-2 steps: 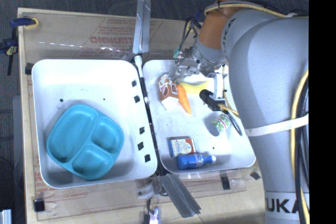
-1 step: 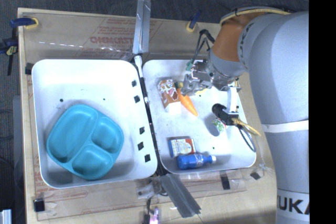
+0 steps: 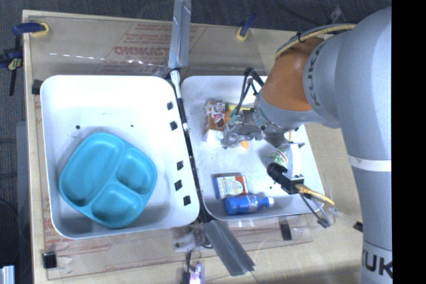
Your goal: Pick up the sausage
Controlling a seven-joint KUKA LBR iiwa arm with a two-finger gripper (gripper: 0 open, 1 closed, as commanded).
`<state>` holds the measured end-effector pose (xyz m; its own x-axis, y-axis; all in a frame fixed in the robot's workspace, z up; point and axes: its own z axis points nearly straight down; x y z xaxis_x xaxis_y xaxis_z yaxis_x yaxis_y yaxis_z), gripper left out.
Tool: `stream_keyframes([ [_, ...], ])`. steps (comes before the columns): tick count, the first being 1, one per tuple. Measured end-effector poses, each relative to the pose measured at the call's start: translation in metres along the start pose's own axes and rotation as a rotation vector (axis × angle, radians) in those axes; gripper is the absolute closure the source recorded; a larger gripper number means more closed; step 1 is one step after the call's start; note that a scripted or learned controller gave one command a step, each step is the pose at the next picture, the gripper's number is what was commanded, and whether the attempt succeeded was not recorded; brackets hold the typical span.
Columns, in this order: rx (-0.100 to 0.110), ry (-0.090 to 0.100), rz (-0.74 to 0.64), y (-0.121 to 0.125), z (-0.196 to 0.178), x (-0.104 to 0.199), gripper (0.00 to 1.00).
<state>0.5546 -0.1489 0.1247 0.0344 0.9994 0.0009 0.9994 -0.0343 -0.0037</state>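
Camera view: gripper [image 3: 234, 136] low in right bin [image 3: 200, 143], finger state can't tell, sausage [image 3: 214, 115] just beside its tip, apparently ungrasped; step looks like reach, next needs closing on sausage then lifting

Even overhead light, perhaps slightly soft

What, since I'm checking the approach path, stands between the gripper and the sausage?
Nothing visible does. The gripper hangs close beside the sausage at the back of the right bin. The box and bottle lie toward the bin's front, off that line.
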Motion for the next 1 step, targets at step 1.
stream_keyframes([
  [1,0.001,0.000,-0.040,-0.0135,0.0340,0.0090,0.00],
])
